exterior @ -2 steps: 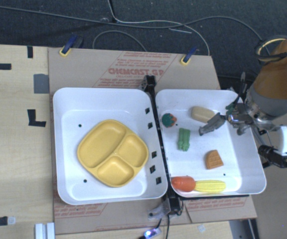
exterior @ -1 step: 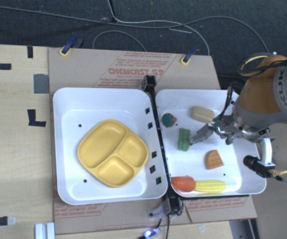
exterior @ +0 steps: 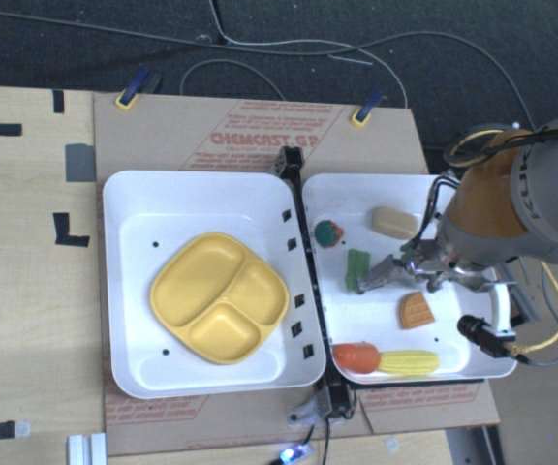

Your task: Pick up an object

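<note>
In the right bin lie several toy foods: a green block, a small green-and-red ball, a beige bread-like piece, an orange wedge, a red tomato and a yellow corn cob. The grey arm with its orange band reaches in from the right. My gripper hangs low over the bin's middle, its tip right beside the green block's right edge and just above the orange wedge. I see nothing held in it.
The left bin holds a yellow divided plate. A black divider with clips separates the two bins. Cables run across the dark floor behind the bench, and a black cable loops by the arm at the right.
</note>
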`<state>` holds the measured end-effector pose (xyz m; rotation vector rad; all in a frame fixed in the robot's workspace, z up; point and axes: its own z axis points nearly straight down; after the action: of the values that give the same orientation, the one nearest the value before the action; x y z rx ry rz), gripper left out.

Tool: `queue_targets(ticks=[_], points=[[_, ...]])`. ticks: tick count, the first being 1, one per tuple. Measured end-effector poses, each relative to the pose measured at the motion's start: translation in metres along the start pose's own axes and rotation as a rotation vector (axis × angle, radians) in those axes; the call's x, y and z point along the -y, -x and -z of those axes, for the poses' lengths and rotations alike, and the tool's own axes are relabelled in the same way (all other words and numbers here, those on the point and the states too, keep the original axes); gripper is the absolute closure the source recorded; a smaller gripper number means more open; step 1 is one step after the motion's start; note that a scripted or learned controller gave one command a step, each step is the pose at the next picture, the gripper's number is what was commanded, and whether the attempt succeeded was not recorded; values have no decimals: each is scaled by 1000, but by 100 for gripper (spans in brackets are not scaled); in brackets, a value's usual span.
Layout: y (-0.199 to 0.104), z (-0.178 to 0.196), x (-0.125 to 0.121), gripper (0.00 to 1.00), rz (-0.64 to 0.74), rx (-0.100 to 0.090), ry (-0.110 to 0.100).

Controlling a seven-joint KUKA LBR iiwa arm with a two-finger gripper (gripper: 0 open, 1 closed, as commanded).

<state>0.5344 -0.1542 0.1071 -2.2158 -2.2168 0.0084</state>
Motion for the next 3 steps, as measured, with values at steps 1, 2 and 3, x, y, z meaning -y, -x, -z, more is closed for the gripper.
queue_targets(ticks=[1, 2, 3], points=[[0, -25, 0, 0, 1, 2, 5], [1, -14, -1, 100, 0, 4, 7], [-3, 47, -3, 100, 1, 2, 11]])
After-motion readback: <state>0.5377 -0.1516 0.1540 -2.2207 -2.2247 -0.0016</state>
